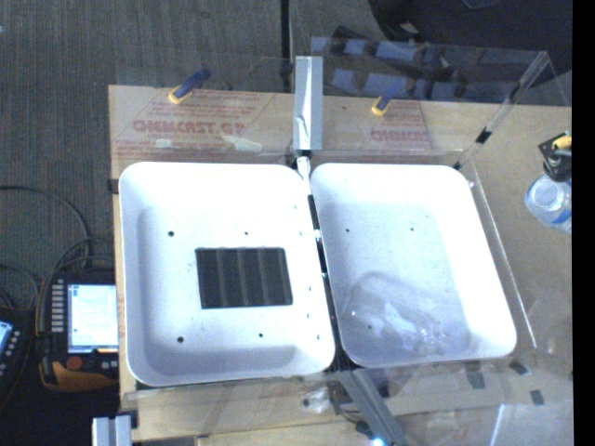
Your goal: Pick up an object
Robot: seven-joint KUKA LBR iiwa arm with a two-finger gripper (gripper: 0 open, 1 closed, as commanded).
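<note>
Bench (130, 119): it carries two white bins side by side, touching along their inner edges.
Left bin (139, 249): one dark ribbed slab (244, 277) lies flat near its middle, a little toward the front edge.
Right bin (390, 179): a clear, crumpled plastic thing (409, 323) sits toward the front right corner. It is hard to make out against the white, and I cannot say whether it is one piece or several.
Pincer: I cannot tell whether it is released or clenched.
Progress: as I judge it, nothing is lifted yet. Both things rest on their bin floors, so the approach, the grasp and the raise are all left to do.
Likely target: the slab is the plainer choice, but it lies flat with little edge to pinch. The clear thing offers folds but poor outlines.
Writing: the masked sheet (191, 126) along the bench's back edge reads "CHEMCAST GP" in red. A like print on the sheet (400, 136) behind the right bin is too faint to read.
Clamp (188, 85): small, yellow and blue, at the back left edge.
</note>
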